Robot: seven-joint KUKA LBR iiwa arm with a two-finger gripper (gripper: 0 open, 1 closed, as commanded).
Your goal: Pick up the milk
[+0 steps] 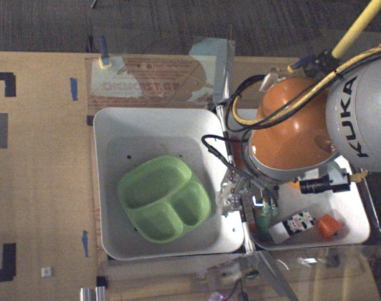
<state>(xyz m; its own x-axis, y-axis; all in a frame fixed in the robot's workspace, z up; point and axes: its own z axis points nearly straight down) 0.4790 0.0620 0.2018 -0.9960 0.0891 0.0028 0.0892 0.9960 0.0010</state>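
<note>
The milk carton (295,224) lies in the right bin (356,217) at lower right of frame, long axis slanting up to the right, just right of and below the gripper (243,198), whose grip state I cannot tell.

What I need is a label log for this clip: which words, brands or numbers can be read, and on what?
"KUKA": on the grey arm, letters running along its casing.
Reddish print on the clear sheet behind the left bin: too blurred to read.
Print on the milk carton in the right bin: too small to read.
Nothing else is legible.
</note>
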